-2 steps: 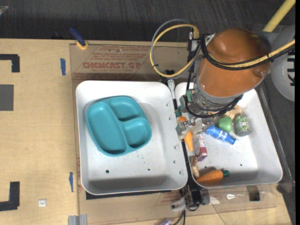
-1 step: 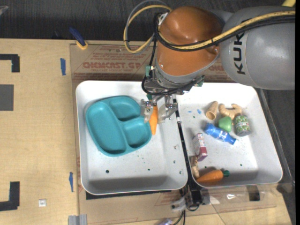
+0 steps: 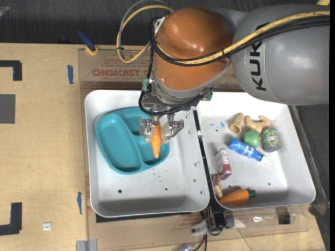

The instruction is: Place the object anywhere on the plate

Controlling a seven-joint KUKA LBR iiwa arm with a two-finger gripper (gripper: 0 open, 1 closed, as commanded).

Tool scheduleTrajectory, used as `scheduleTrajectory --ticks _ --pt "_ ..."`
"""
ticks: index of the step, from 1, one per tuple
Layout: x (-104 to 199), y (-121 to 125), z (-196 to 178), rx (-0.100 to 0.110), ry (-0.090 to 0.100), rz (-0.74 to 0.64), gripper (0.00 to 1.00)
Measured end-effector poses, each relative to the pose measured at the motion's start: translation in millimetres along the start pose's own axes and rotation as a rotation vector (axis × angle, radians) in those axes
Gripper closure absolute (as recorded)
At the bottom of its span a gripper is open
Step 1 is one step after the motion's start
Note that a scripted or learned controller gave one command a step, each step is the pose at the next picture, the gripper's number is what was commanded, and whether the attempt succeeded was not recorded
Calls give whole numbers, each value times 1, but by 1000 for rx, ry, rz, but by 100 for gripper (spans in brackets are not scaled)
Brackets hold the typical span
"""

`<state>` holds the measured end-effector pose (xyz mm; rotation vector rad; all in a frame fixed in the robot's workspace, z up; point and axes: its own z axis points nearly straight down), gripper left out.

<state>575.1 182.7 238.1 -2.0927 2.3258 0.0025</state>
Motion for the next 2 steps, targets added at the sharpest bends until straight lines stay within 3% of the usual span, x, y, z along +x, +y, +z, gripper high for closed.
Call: scheduleTrajectory --ticks 1,2 --pt "2 0 1 -1 2 3 0" --pt "-22 -76 -81 6 -1 378 0"
